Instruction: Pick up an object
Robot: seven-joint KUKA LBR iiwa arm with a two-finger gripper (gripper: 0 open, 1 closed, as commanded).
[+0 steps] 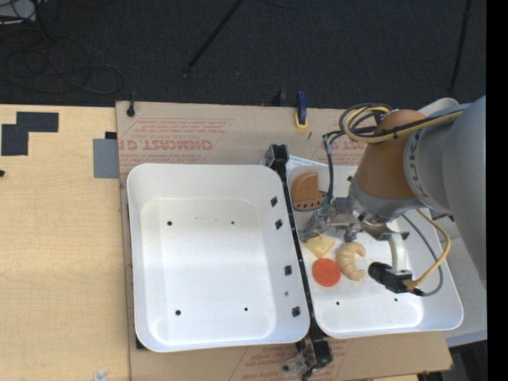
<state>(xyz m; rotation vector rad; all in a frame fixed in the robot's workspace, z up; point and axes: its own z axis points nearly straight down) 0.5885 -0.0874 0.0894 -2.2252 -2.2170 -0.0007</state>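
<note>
The end effector (pixel 324 219) sits low in the right bin (pixel 381 316), near that bin's left wall, at the tip of the grey and orange arm (pixel 413 165) that reaches in from the right. How far open it is cannot be told (the wrist and cabling crowd over it), and nothing can be seen held in it.

A yellow wedge (pixel 321 246) lies just beside and below the end effector in the view, the closest of the loose things; whether the two touch is not clear. A brown ridged piece (pixel 305 189) lies just above the end effector, against the bin's left wall, with its right edge partly covered by the metalwork. A pale croissant-shaped piece (pixel 352 260) rests just right of the wedge, and a red-orange round piece (pixel 325 272) lies below the wedge, touching or nearly touching both neighbours.

The left bin (pixel 206 252) stands alongside, its right wall pressed to the right bin. Both rest on a cardboard sheet (pixel 182 137) on the pale wooden bench (pixel 63 252). The arm's bulk hides the right bin's upper right corner.
</note>
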